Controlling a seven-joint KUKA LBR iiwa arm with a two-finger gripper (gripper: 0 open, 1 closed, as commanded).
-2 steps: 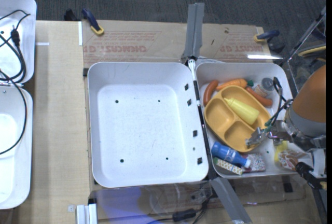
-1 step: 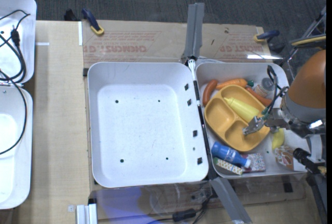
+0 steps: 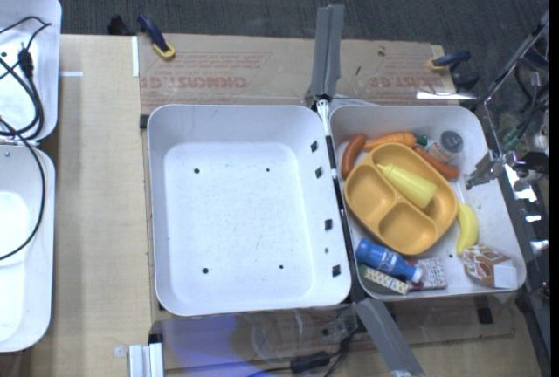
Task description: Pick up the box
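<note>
Gripper [image 3: 482,174] hangs at the right bin's [image 3: 479,124] right wall, metal parts blurred, so whether it is open or closed cannot be told; nothing is visibly held. Brown-and-white box [image 3: 487,265] lies in that bin's near right corner, just beside a banana [image 3: 469,227]; a yellow divided tray [image 3: 400,202] crowds the centre, leaving the corner reachable.

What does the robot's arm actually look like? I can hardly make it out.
Little is clear: the gripper is a slim, silvery-grey metal piece with bright glints, by the right bin rim. Behind it sit thin dark cables and shiny metal parts, too cluttered to tell apart.
</note>
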